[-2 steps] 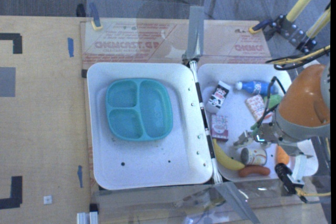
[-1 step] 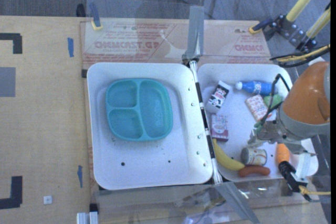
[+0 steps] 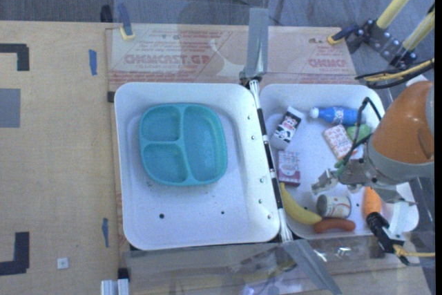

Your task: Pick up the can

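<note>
On the left, the left bin (image 3: 131, 148) holds a teal plate (image 3: 183, 144) with three compartments; it lies flat in the upper middle part of this bin. Nothing lies in the compartments.

The right bin (image 3: 304, 94) stands just beside it, and the two rims touch in the middle. Near its left wall, at the top, a small carton (image 3: 286, 128) with black and white print lies tilted. Below it is a flat dark red packet (image 3: 289, 168). Lower, a banana (image 3: 298, 207) curves along the left wall toward the bottom of the bin.

The can (image 3: 333, 204) lies on its side in the lower part of the right bin, just right of the banana's end, with its open end turned to the left. A red sausage (image 3: 334, 224) lies just below the can, close to it. At the top of the bin is a blue and white bottle (image 3: 335, 114), also on its side, and below it a pink packet (image 3: 338, 140). A green thing (image 3: 359, 132) is partly hidden to the right of this packet.

The gripper (image 3: 337, 178) hangs just above the can, under the grey and orange arm (image 3: 404, 135). I cannot tell how its tool stands, spread or pressed together, and the can does not sit inside it. An orange carrot (image 3: 372, 202) lies right of the can.
</note>
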`<state>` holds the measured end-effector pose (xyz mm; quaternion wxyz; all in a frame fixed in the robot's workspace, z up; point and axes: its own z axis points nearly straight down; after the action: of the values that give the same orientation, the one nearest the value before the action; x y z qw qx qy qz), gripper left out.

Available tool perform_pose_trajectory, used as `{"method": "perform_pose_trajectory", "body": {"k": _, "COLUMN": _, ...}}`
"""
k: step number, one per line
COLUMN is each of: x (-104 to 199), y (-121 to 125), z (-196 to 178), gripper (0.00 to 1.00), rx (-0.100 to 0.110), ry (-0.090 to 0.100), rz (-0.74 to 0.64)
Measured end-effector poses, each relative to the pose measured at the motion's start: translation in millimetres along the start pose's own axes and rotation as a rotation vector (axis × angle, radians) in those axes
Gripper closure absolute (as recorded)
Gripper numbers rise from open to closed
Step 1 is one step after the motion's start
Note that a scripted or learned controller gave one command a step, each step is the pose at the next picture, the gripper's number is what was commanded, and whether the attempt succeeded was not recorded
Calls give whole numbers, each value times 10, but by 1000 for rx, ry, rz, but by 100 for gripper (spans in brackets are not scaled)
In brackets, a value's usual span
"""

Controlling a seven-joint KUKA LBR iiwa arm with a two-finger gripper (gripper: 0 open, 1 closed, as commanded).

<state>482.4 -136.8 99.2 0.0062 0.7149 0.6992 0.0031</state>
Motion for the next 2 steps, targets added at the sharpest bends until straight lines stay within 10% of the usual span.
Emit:
{"method": "perform_pose_trajectory", "body": {"k": 1, "x": 54, "y": -21, "z": 106, "gripper": 0, "rx": 7, "ry": 3, "rz": 46}}
{"method": "perform_pose_trajectory", "body": {"k": 2, "x": 145, "y": 774, "z": -465, "gripper": 0, "rx": 14, "ry": 1, "rz": 329}}
